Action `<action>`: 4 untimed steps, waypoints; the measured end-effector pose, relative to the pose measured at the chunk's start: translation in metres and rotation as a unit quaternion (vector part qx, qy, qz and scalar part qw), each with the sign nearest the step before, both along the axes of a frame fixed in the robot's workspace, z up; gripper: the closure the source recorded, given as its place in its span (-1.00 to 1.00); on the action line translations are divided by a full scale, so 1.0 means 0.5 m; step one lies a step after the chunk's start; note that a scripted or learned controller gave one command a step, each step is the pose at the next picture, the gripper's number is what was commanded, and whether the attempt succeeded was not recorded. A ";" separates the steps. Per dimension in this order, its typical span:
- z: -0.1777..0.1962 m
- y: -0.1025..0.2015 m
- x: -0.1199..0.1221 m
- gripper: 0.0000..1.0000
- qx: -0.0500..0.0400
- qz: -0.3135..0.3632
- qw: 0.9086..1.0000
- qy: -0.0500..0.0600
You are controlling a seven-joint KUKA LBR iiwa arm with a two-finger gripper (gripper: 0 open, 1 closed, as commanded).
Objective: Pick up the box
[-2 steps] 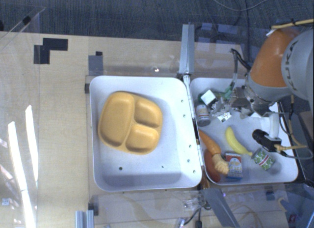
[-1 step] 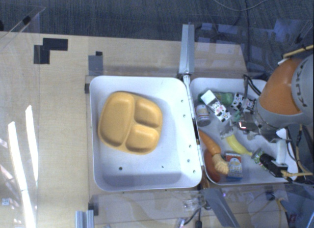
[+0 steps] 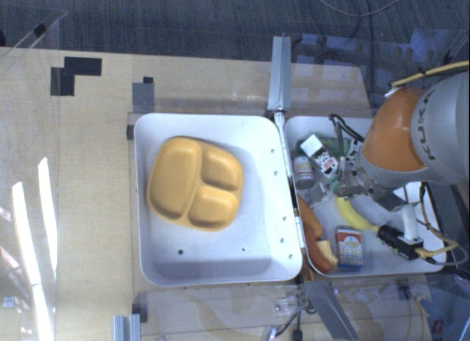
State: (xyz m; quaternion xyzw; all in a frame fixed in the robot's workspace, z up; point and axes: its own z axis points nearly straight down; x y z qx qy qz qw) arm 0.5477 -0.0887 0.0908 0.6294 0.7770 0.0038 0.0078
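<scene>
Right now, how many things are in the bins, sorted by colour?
Yellow: 2, the divided tray and the banana
Orange: 1, a long thing at the right bin's left wall
Blue and red: 1, the box
White: 1, a small carton
Grey: 1, a can
Total: 6 I can tell apart

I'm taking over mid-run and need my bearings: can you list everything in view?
bins: 2, white, side by side on the bench
tray: 1, yellow, three compartments, in the left bin
box: 1, red and blue, near front of the right bin
banana: 1, yellow, right bin, behind the box
can: 1, grey, right bin, by its left wall
orange item: 1, right bin, front left; cannot identify
arm: 1, grey with orange band, over the right bin
</scene>
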 end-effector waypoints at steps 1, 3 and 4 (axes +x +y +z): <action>0.102 -0.002 -0.090 -1.00 0.002 -0.026 1.000 0.006; 0.188 0.066 -0.119 1.00 0.003 -0.068 0.998 0.005; 0.189 0.065 -0.119 -1.00 0.003 -0.068 0.998 0.005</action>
